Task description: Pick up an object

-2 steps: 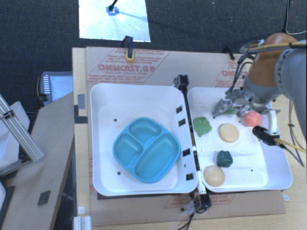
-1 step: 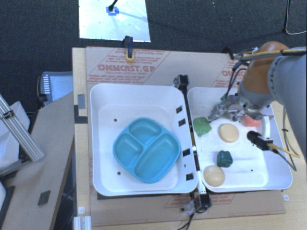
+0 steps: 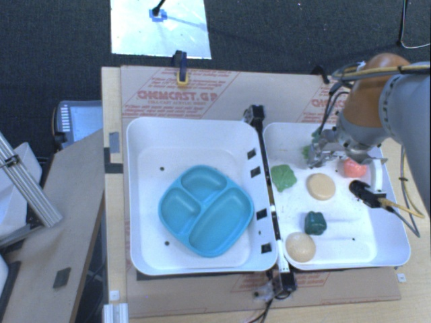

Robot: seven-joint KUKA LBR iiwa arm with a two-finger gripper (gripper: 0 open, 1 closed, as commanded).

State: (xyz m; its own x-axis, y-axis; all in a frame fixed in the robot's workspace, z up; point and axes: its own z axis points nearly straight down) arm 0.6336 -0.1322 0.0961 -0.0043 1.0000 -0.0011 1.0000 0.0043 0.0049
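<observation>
Brown cardboard (image 3: 202,96) covers the bench, and two white bins sit on it side by side. Closest to me, in the right bin (image 3: 390,244), a pale round bun (image 3: 300,246) lies by the front edge. Just behind it sits a small dark green lump (image 3: 314,223). Behind that lies a tan round cookie shape (image 3: 322,186), and beside it, near the wall between the bins, a light green leafy piece (image 3: 283,177). A pink thing (image 3: 354,167) peeks out from under the arm. The left bin (image 3: 145,140) holds a blue plate (image 3: 205,210) with three sections, lying flat. Farther back, the grey arm with its orange band (image 3: 377,93) reaches into the back of the right bin. Its claw (image 3: 322,148) is low, close to the pink thing, and I cannot tell what it is doing. Far away, a shiny sheet (image 3: 158,19) lies on the dark floor.
</observation>
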